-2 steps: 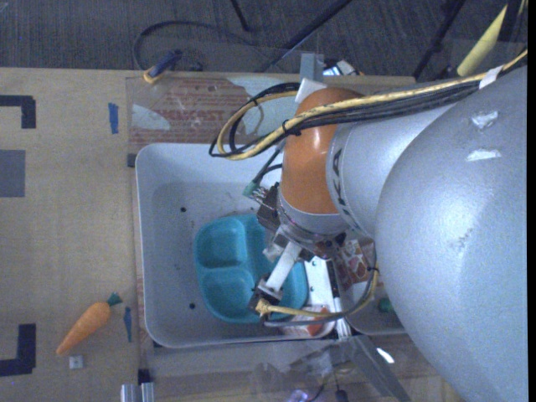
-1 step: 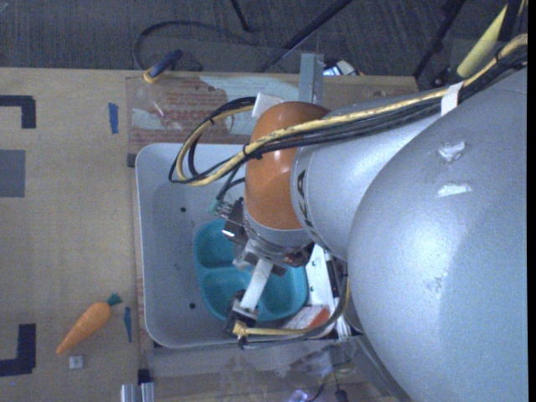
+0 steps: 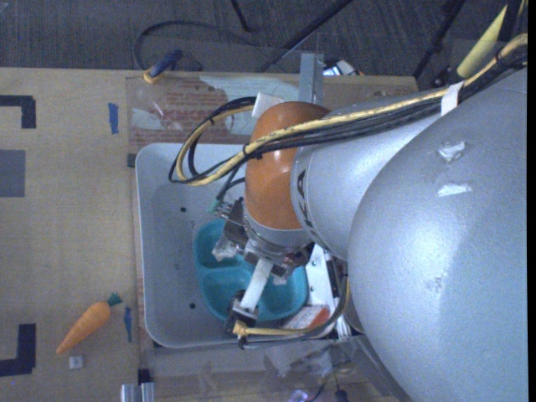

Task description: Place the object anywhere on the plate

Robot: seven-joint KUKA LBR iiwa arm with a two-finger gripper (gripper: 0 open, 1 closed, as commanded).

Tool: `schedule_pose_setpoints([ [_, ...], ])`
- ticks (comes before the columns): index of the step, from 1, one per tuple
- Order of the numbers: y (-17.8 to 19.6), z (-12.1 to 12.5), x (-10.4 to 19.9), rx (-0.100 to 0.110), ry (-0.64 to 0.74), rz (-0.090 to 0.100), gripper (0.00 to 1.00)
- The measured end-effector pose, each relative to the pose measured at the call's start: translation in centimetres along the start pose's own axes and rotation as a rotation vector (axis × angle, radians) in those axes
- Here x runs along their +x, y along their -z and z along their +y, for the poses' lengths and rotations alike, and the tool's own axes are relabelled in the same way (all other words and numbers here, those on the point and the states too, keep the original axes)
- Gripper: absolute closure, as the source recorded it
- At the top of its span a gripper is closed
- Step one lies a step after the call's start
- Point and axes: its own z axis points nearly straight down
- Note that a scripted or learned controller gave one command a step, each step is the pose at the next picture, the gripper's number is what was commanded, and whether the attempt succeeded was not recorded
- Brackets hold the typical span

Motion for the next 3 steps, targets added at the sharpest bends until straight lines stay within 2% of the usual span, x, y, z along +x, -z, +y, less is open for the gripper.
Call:
schedule_pose_setpoints([
  [1, 0.0, 0.0, 0.0, 0.000, 0.000, 0.000, 0.00],
  [2, 0.7, 0.1, 0.0, 0.003, 0.001, -0.005, 1.00],
  [3, 9.6, -1.2, 2.2, -0.004, -0.005, 0.001, 1.00],
])
